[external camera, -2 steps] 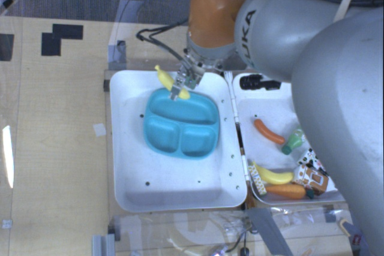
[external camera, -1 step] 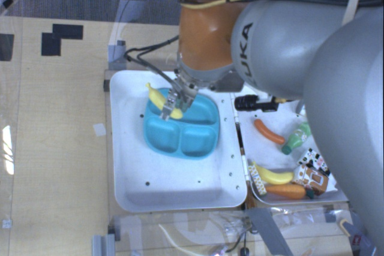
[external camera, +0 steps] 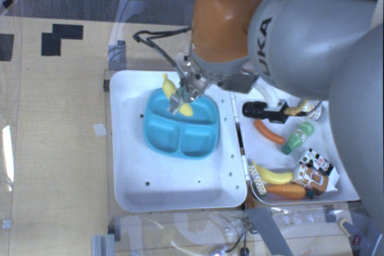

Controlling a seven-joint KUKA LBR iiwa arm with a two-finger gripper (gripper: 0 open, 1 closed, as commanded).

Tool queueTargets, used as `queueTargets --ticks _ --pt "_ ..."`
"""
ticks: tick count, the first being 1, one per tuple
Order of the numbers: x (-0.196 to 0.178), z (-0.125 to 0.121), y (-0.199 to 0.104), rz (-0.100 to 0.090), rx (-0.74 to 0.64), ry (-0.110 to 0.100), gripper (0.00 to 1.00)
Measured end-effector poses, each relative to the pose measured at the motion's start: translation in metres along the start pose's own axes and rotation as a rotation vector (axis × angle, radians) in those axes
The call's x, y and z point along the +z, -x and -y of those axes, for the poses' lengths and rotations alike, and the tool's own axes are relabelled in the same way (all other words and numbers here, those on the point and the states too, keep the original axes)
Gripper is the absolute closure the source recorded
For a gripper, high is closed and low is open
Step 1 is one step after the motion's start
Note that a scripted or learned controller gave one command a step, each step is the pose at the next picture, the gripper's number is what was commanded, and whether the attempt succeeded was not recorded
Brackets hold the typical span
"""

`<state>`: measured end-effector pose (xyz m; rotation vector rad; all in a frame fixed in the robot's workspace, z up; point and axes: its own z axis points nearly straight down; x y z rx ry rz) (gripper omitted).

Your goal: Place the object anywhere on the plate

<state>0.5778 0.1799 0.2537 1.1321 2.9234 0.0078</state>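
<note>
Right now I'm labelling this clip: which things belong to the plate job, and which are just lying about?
Job:
small yellow banana
blue divided plate
gripper

Lying about, right bin:
black tool
orange carrot
green bottle
second yellow banana
second orange carrot
printed carton

Two bananas (external camera: 171, 86) (external camera: 275, 175), two carrots (external camera: 270, 132) (external camera: 287, 191), one plate (external camera: 180, 138), two bins (external camera: 129, 147) (external camera: 345, 192).

High fixed camera, slanting over both bins (external camera: 120, 147)

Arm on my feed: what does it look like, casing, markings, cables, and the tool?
The arm has a rounded grey casing with part of the white KUKA lettering and an orange band above the wrist. Dark cables loop beside it. The tool is small, metallic grey.
</note>
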Motion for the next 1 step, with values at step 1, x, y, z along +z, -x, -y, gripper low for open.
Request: queueTargets --ticks 1 --pt "0.0001 0.0 0.0 0.0 0.0 0.0 0.0"
